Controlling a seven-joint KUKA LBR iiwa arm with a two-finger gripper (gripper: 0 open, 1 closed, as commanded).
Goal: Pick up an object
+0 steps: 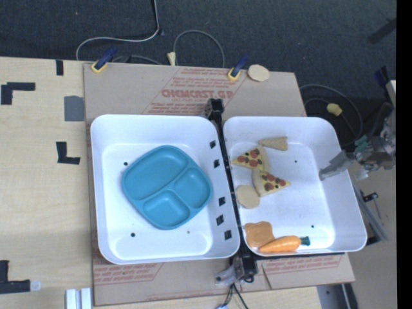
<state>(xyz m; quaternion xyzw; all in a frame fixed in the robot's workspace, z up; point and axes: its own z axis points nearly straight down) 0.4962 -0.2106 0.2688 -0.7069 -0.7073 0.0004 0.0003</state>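
Reaching in low from the right, the gripper [335,168] hangs over the right bin's [322,129] right rim; whether its fingers are open cannot be told. Pizza slices [261,169], carrot [281,244] and bread [258,232] lie inside.

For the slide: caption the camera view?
End effector at right bin's edge; pizza, carrot inside; blue tray left.

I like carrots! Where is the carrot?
The carrot lies in the right bin, at its front edge, touching the piece of toast.
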